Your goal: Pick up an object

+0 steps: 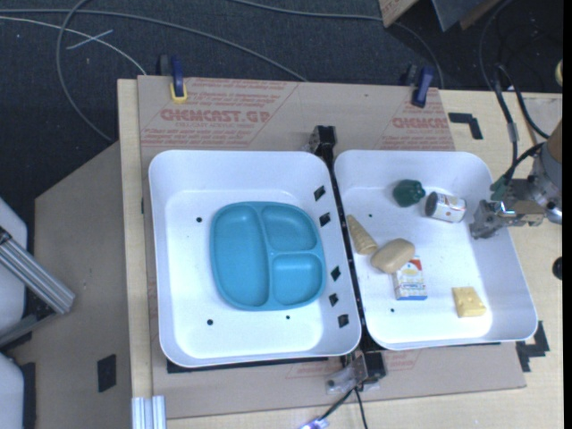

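The right bin (500,266) holds several small objects: a dark green lump (409,191), a small white and brown can (444,206) lying on its side, a cream cone-shaped piece (361,234), a tan bread-like lump (393,256), a small red and white carton (410,281) and a yellow block (468,301). My gripper (490,219) hangs at the right bin's right rim, just right of the can, with nothing visible between its fingers. Whether they are open is unclear.
The left bin (179,239) holds a blue divided plate (268,255). Black clips run along the divider between the bins. Blue clamps (178,77) pin the cardboard at the back. Cables hang by the arm at the right.
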Robot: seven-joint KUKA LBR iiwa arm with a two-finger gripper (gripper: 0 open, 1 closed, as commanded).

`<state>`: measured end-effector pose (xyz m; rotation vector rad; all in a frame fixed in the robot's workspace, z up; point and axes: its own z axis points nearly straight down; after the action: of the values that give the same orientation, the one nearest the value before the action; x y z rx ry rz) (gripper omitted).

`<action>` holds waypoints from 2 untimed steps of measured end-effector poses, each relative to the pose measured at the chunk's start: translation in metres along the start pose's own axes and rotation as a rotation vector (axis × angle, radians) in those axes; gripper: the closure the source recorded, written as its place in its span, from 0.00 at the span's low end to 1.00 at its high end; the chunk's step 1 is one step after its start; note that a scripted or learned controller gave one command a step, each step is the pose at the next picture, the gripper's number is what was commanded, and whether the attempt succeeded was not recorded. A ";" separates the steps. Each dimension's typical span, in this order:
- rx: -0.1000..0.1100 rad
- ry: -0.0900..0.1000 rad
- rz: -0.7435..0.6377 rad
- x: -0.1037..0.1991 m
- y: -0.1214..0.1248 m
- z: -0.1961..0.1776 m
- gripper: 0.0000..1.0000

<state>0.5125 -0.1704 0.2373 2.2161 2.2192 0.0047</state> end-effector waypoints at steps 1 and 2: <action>0.003 0.001 0.000 0.000 0.001 -0.019 1.00; 0.006 0.005 -0.005 0.055 0.006 -0.022 1.00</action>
<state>0.5180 -0.1150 0.2596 2.2157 2.2308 0.0036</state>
